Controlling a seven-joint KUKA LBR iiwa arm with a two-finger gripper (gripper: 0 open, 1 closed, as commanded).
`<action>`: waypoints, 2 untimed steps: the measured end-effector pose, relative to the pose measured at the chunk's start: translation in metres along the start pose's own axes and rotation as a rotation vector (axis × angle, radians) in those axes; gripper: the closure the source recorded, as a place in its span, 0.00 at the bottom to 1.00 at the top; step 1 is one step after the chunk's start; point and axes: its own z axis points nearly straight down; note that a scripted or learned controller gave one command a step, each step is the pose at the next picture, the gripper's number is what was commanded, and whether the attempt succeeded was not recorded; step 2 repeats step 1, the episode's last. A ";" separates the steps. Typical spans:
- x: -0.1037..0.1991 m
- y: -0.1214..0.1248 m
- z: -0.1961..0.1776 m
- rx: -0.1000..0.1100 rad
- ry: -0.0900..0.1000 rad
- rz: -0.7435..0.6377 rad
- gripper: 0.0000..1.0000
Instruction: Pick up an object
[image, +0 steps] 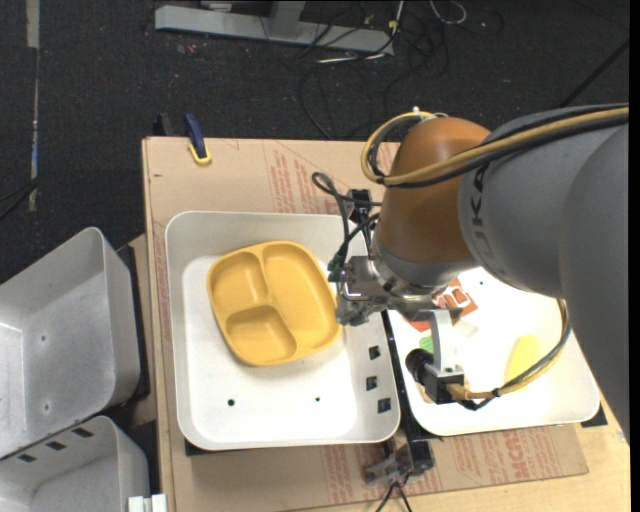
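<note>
1. The yellow plate (268, 300) is lying flat in the left bin (280, 405) with its three hollows facing up. Its right rim is sitting close to the wall next to the right bin (565, 400).
2. The gripper (352, 298) is hanging right at that rim, so the plate is most likely the thing being tried for.
3. To do this well, the grip should be going onto the raised rim, one side inside the lip and the other outside. The flat middle is offering nothing to pinch.
4. The gap between the rim and the bin wall is looking tight, so the descent should be going straight down without nudging the plate sideways.
5. A plate held by one edge is likely to be sagging, so a slow, level lift is the safer choice.
6. Whether the gripper is wide, narrow or holding anything I cannot tell, because the wrist is covering it from above.
7. The arm (560, 200) is reaching in from the right, crossing over the right bin. Its orange band (430, 190) is sitting above a wrist that is pointing steeply down.
8. Beside the arm, an orange-and-white packet (458, 297), a green bit (427, 345) and a yellow piece (524, 358) are lying in the right bin.
</note>
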 end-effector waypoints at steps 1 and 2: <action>-0.003 0.001 0.000 -0.002 -0.001 0.008 0.00; -0.003 0.001 0.000 -0.002 -0.001 0.008 0.00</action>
